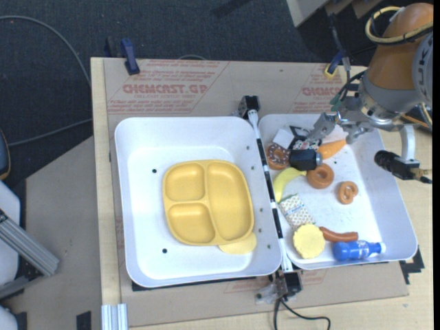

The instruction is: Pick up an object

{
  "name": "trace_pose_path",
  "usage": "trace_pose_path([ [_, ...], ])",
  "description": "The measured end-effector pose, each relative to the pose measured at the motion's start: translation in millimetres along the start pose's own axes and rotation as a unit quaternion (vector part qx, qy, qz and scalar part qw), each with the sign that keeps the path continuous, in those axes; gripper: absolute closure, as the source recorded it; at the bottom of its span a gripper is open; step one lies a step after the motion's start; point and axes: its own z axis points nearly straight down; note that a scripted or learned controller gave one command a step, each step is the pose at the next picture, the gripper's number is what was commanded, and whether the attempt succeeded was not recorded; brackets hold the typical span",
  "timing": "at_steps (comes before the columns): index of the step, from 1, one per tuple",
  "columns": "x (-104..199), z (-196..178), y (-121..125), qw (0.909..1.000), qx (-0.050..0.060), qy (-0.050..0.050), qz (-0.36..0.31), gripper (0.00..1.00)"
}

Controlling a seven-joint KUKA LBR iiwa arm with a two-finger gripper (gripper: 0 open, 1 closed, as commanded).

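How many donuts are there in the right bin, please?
3. A chocolate donut lies near the bin's left wall, a brown donut in the middle, a small glazed donut to its right. The gripper may hide others.

The flat brown cardboard sheet [206, 81] that lies on the table under the two white bins carries red printing along its far edge. To the left, large red block letters read roughly "CHEMCAST GP", though the middle letters are soft and the exact spelling cannot be told for sure; smaller red lines above and below it are too fine to read. To the right, behind the right bin, the same red print starts again, but it is partly hidden by the arm and stays unreadable. No other lettering can be made out.
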Motion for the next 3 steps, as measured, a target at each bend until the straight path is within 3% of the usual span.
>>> trace_pose_path([
  [1, 27, 78, 30, 1.0, 0.009, 0.003, -0.002, 0.0],
  [2, 29, 83, 32, 0.9999, 0.015, 0.001, -0.002, 0.0],
  [3, -4, 83, 34, 0.9999, 0.014, 0.006, -0.004, 0.0],
])
